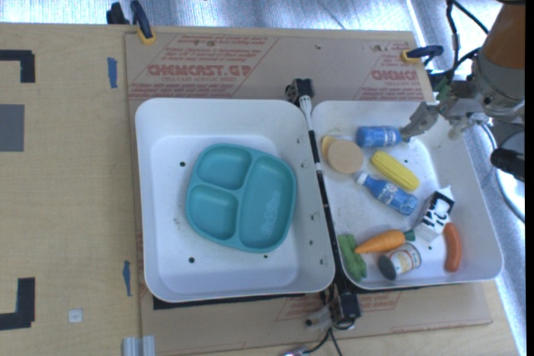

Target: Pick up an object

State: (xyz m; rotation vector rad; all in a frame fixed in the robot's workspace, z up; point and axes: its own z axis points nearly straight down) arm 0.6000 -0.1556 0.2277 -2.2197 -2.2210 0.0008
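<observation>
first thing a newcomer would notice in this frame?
Probably the teal divided plate, alone in the left bin. Next, the clutter of toy food in the right bin: yellow corn, a carrot, two blue bottles, a sausage. The hand hangs at that bin's far edge, near the upper blue bottle.

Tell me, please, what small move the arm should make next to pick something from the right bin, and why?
Probably lower the gripper a little toward the blue can. The gripper hangs at the right bin's upper edge, just right of that can, which lies on its side apart from the corn, so it looks the nearest target.
</observation>
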